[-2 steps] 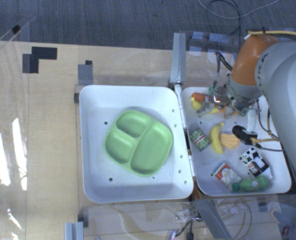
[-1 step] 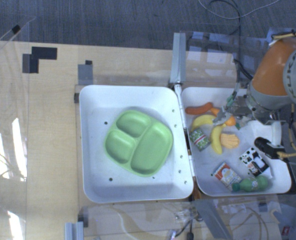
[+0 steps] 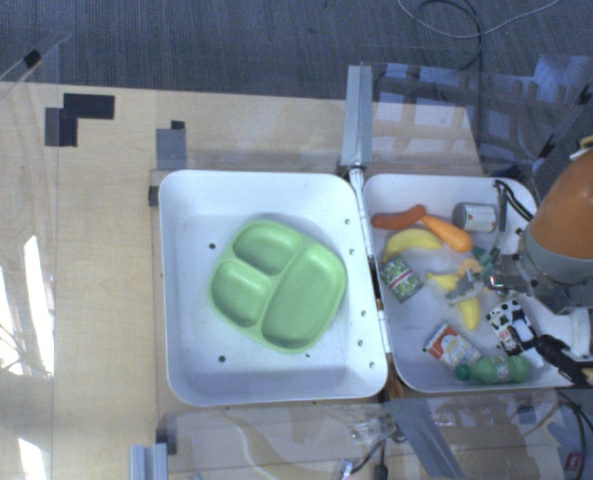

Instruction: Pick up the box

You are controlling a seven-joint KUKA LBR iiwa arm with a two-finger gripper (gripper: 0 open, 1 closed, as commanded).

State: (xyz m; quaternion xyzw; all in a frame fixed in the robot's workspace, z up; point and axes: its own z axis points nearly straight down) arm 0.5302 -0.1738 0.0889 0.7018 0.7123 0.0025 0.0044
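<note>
Small carton box [image 3: 450, 344] lying tilted near front edge of right bin [image 3: 416, 373], red-and-white printed card; looking light, stiff, crushable, best pinched across narrow flat sides. Green-white box [image 3: 403, 278] sitting toward bin's left wall. Plastic banana [image 3: 413, 240], carrot [image 3: 446, 232], green peas [image 3: 491, 370] crowding around, smooth, rounded. Gripper [image 3: 481, 280] hovering mid-bin; cannot tell claw's opening or any hold.

arm [image 3: 576, 223]: my wrist dome is orange, with a grey collar under it | gripper [image 3: 473, 284]: dark metal fingers on a small silvery head | cables: thin black leads run beside my wrist
</note>
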